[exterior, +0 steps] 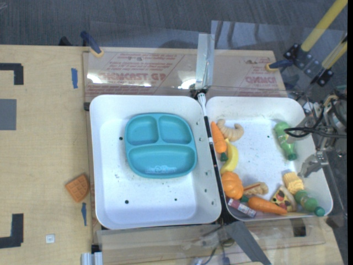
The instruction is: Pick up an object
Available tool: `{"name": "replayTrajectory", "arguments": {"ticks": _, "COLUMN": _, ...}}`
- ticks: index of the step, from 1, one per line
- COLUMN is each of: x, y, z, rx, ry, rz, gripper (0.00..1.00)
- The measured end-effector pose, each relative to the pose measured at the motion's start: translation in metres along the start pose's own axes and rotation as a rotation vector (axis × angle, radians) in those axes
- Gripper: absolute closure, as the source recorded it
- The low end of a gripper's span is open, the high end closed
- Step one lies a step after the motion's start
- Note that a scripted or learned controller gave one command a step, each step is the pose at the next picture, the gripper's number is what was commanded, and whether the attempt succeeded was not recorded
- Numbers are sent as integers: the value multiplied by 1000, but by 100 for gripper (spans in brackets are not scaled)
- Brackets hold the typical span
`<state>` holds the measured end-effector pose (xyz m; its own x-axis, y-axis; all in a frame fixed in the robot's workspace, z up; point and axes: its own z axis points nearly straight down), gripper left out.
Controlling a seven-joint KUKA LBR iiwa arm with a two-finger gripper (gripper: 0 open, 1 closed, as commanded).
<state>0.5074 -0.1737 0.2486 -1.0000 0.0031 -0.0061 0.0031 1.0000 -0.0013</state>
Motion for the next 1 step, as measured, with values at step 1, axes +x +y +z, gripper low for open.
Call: {"name": "replayTrajectory", "arguments": {"ticks": 1, "x": -49, "y": -15, "z": 95, "rx": -4, "ry": 10, "rz": -30, "gripper": 0}}
